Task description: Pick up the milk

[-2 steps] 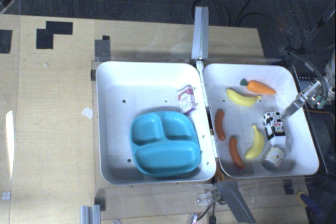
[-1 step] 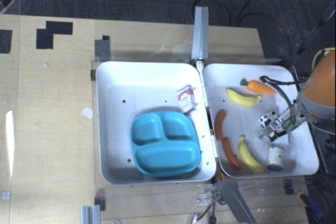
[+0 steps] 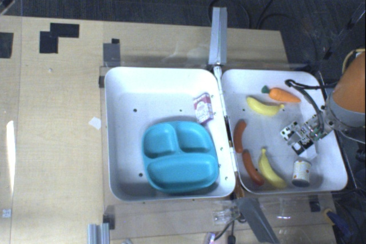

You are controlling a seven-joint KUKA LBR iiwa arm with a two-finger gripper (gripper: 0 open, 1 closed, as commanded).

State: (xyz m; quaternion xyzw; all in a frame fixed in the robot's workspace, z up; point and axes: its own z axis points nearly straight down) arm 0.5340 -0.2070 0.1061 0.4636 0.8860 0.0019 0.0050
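Milk [image 3: 203, 108], a small carton with a reddish label, lies tilted in the left bin [image 3: 123, 123], against that bin's right wall near the far corner and just above the blue tray [image 3: 180, 156]. The tray has three compartments and sits low in the left bin.

The right bin [image 3: 334, 171] holds a carrot [image 3: 281, 95] at the far side, a banana [image 3: 265, 106] just beside it, two sausages [image 3: 239, 134] along the left wall, one below the other, a second banana [image 3: 270, 168] next to the lower sausage, and a small can [image 3: 301, 172] standing near the front right.

The gripper [image 3: 296, 138] hangs over the middle of the right bin, just above the can and well apart from the milk, with the arm [image 3: 349, 94] coming in from the right. Its fingers look parted with nothing between them, though the view is too coarse to be sure.

Both bins rest on a pale wooden bench [image 3: 51, 123].
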